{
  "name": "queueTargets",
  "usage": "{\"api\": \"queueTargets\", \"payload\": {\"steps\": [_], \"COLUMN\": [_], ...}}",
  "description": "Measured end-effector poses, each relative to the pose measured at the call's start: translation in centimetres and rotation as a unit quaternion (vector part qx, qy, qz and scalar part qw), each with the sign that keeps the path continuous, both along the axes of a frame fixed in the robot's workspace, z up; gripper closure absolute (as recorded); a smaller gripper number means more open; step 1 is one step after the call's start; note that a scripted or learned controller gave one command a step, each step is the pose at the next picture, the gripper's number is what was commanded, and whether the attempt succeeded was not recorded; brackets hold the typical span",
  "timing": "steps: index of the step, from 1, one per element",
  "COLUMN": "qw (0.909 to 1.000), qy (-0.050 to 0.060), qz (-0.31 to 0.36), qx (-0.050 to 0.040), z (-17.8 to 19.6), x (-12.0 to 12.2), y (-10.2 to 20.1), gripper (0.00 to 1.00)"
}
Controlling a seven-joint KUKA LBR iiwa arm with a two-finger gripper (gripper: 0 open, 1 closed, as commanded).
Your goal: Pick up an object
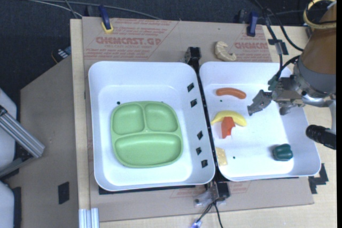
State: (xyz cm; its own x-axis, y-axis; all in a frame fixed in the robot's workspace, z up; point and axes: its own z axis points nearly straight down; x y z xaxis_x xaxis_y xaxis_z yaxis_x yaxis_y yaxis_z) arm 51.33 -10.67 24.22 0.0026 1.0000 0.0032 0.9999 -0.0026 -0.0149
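Clutter in the right bin (299, 131) is what I weigh first: a toy hot dog (231, 93) near its far left corner, a yellow banana-like piece (231, 118) with a red piece (227, 126) touching it by the left wall, a small tan cracker (220, 156) at the near left corner, and a dark green lump (282, 152) near the near right corner. My gripper (260, 102) hangs over the bin's middle, just right of the hot dog, nothing between its fingers; whether they are apart or together I cannot tell. The left bin (101, 115) carries a green divided plate (146, 133). A beige scrap (225, 50) lies on the bench beyond the right bin's far edge.
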Motion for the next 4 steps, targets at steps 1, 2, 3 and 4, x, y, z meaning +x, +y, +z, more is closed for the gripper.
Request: {"api": "queueTargets", "payload": {"steps": [1,2,3,4], "qw": [1.0000,1.0000,1.0000,0.9999], "qy": [-0.007,-0.003,-0.007,-0.017], "qz": [0.002,0.001,0.000,0.001], "qx": [-0.0008,-0.0002,-0.0004,-0.0038], "z": [0.6,-5.4,-11.4,-12.3], "x": [0.2,0.4,0.2,0.7], "y": [0.0,0.9,1.1,0.9], "gripper": [0.00,0.00,0.00,0.00]}}
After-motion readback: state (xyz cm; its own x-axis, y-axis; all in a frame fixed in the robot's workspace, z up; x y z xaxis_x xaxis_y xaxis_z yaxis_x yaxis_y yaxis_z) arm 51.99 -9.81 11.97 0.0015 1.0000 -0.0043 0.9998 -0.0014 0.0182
